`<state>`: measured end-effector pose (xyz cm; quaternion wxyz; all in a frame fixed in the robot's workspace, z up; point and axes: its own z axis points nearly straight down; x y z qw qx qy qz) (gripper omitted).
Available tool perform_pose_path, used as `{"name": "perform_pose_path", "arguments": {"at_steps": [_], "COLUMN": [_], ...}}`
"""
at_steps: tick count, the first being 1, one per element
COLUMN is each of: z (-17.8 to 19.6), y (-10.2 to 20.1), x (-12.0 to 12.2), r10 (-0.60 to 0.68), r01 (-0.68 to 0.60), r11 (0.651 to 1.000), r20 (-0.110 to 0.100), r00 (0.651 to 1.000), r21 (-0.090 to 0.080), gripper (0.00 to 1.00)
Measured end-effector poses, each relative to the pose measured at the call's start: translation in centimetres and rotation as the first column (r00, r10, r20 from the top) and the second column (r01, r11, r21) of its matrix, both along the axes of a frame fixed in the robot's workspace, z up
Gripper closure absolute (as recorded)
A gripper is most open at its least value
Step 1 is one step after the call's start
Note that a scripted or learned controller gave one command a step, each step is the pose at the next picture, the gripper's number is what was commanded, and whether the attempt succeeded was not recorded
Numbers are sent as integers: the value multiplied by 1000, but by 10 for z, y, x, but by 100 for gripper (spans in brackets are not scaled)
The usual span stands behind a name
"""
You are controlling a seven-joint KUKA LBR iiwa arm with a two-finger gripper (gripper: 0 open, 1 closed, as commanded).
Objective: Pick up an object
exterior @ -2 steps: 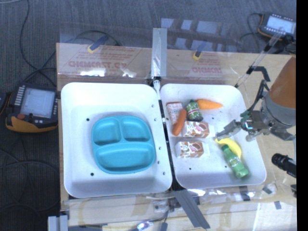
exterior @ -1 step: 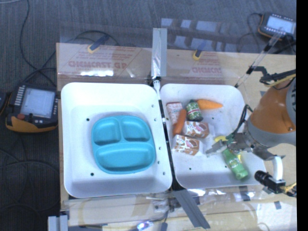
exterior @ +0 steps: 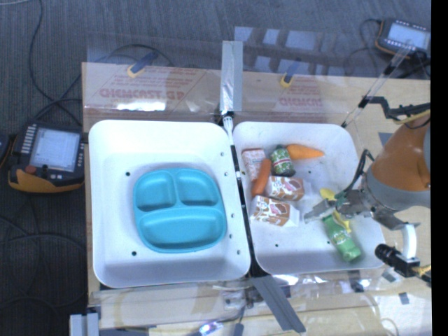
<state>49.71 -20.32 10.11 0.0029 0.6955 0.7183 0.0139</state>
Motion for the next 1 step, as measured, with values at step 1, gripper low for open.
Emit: {"name": "perform_pose_path", "arguments": {"at_steps": [1], "z": [-2], "y": [11], "x": [12], "r10": [-17], "r01": [17], "r11": [1000], "r20": [3], "r00": [1000], "r21": [-15], "gripper": [0]}}
